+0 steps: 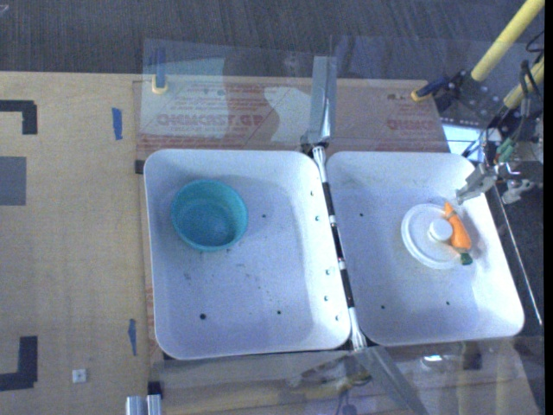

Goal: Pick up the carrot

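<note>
**At right bin's far-right edge: jaws near carrot, no grasp visible**

At the upper right rim of the right bin (380,173) sit the jaws (476,188), a pale metallic tip angled down and left toward the bin floor. Can't tell whether they're parted or closed: too small and blurred against the clutter behind. Nothing is visibly between them.

Carrot (457,233): orange, lying aslant on the right side of a white round lid (424,234), top end pointing up toward the jaws, dark green stub at the lower end hanging just past the lid's rim. The carrot's upper tip is just below the jaws; contact can't be confirmed from this angle. A small white knob sits at the lid's centre, touching or just beside the carrot.

Lid rests flat on the right bin's floor, right of centre.

Left bin (285,318): a teal bowl (209,215) stands upright in its upper left part, well apart from the carrot. Bin floors show a few dark specks.

Both bins sit side by side on the desk (69,258), a metal strip running along the seam between them. Behind them, a clear panel over cardboard. Blue tape marks and black corner marks on the desk at left. A yellow rod (508,35) slants across the top right corner above dark hardware.
</note>
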You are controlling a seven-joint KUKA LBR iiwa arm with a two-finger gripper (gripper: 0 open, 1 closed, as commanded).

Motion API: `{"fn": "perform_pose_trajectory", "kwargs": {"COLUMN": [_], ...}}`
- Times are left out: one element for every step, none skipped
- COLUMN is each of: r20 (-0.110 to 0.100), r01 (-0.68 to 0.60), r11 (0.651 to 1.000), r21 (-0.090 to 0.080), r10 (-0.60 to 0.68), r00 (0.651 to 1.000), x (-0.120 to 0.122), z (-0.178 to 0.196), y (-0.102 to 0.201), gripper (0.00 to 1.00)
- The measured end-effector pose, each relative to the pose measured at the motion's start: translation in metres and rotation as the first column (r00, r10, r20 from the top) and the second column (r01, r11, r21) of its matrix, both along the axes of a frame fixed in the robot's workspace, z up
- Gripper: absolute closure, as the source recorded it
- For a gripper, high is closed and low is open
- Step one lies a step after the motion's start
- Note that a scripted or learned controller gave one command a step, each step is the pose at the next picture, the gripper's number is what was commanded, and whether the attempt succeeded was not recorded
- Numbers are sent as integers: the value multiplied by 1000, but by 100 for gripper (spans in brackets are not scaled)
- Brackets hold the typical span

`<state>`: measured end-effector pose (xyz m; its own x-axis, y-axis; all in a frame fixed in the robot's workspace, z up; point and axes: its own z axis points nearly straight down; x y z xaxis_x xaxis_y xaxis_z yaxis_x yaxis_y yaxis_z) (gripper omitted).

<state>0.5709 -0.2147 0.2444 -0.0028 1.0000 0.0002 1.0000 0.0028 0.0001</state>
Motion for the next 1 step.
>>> {"fn": "perform_pose_trajectory", "kwargs": {"r20": [-1], "r01": [-34], "r11": [999], "r21": [4], "r10": [34], "r00": [999], "x": [34], "z": [-131], "y": [-4], "gripper": [0]}}
